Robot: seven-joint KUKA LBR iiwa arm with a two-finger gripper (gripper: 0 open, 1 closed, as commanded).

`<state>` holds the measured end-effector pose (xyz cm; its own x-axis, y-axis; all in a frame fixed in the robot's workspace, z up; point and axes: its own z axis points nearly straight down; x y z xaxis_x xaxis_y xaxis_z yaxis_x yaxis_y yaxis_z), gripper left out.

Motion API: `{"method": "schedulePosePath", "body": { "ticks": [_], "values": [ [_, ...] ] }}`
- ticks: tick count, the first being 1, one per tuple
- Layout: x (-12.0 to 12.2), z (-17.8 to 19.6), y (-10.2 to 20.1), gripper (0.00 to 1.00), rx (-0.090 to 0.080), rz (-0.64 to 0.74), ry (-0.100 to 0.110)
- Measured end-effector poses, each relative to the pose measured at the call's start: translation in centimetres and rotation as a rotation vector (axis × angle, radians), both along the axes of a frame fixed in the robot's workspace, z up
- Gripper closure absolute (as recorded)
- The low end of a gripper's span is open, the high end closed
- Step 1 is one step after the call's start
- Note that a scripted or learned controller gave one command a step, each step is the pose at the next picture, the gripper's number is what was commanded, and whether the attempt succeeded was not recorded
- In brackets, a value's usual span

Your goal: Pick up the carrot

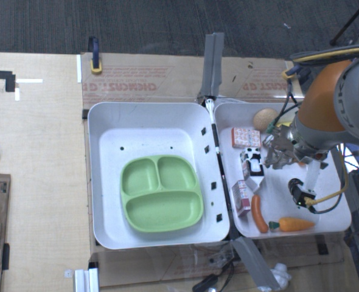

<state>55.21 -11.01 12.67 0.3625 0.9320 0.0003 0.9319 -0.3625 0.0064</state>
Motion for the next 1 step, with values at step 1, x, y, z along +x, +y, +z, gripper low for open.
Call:
{"method": "schedulePosePath", "body": {
  "ticks": [1],
  "values": [
    [-4.52,16.11,-6.8,1.0,-0.001,0.476,0.008]
  ]
}}
